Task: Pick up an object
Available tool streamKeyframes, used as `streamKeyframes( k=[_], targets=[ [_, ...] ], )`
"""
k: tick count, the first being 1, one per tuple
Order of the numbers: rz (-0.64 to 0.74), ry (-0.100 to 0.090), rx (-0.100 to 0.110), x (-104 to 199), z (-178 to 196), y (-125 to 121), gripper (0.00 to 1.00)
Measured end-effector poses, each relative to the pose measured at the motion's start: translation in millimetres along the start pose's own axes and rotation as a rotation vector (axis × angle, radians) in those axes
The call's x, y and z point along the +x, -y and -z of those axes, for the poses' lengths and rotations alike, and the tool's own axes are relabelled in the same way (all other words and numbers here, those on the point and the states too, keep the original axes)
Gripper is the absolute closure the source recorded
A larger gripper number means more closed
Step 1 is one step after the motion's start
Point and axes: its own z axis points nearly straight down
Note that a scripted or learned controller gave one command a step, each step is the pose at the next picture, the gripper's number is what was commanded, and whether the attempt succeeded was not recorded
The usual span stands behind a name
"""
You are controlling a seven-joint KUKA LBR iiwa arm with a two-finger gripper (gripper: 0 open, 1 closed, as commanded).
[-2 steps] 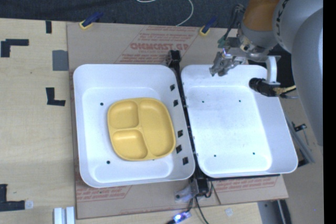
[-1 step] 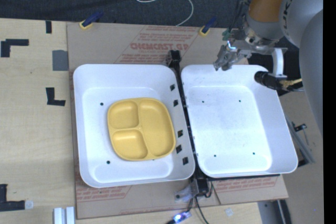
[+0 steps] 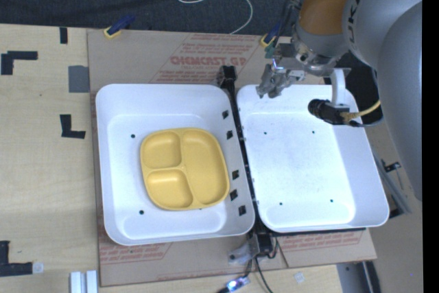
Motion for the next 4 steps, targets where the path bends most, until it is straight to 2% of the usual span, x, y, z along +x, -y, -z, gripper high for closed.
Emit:
streamKeyframes(
  k=[1, 2, 3, 4],
  targets=[
    [0.0, 0.0, 0.001, 45.7, 2.8, 25.8, 1.0],
    [0.0, 0.001, 0.001, 92.8, 3.2, 38.4, 1.0],
    [-0.002, 0.003, 0.003, 126.0, -19.1, 53.4, 1.0],
    [-0.004, 0.002, -0.001, 116.5, -3.0, 52.9, 1.0]
  ],
)
